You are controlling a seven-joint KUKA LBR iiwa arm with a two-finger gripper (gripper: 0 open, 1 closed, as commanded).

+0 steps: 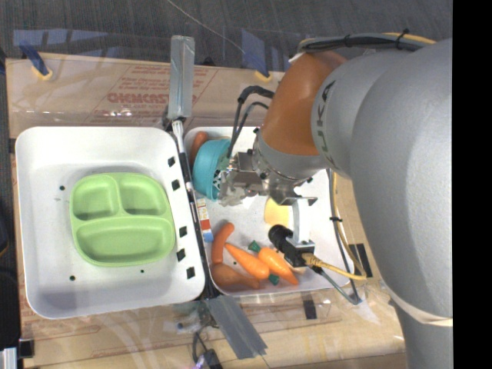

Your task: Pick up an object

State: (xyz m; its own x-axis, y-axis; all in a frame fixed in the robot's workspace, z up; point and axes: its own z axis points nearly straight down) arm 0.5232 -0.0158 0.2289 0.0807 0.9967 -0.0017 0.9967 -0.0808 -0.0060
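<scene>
My gripper (233, 184) hangs low over the right bin (244, 223), toward its far-left part. Its metal end is just beside the teal bowl (207, 167). I cannot tell from this angle whether it is spread or closed, and I see nothing caught in it.

- Bowl: against the bin's left wall, tipped on its side. An orange piece (199, 139) shows behind it in the far corner.
- Yellow piece (275, 211): near my wrist on the right, partly under the arm.
- Near edge of the bin, crowded: two carrots (247, 260) (280, 267) lie side by side at a slant. A reddish sausage (221, 241) leans along the left wall. A brown piece (233, 277) lies against the front rim.
- Open floor: a bare white patch mid-bin, between my gripper and the carrots.
- Right side of the bin: covered by my own arm (384, 152).

The left bin (34, 206) holds a green divided plate (121, 219) about centred, with bare white floor all round it. It is well apart from my gripper.
</scene>
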